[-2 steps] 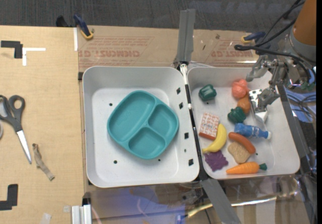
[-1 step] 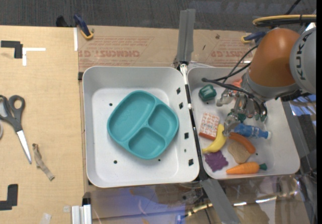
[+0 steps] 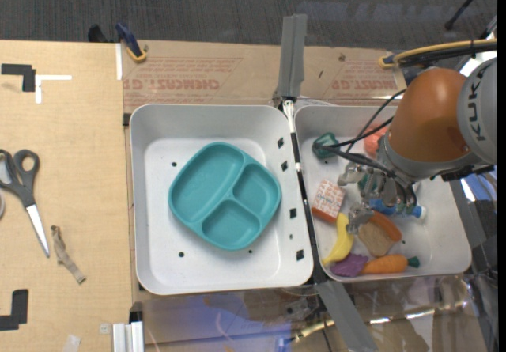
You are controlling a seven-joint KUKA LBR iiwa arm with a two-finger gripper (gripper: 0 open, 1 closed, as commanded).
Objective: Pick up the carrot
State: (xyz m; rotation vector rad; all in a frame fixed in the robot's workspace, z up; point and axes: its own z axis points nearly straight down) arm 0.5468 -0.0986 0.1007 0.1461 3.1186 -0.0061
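The carrot, orange with a green stub at its right end, lies along the front wall of the right bin. The gripper hangs over the middle of that bin, under the orange wrist band, behind and slightly left of the carrot. It sits low among the toys, just above a brown slice and an orange piece. Nothing shows the carrot in contact with the gripper.
Around the carrot lie a purple eggplant, a yellow banana and a small printed box. A green toy and a reddish one sit at the bin's back. The left bin holds a teal divided plate.
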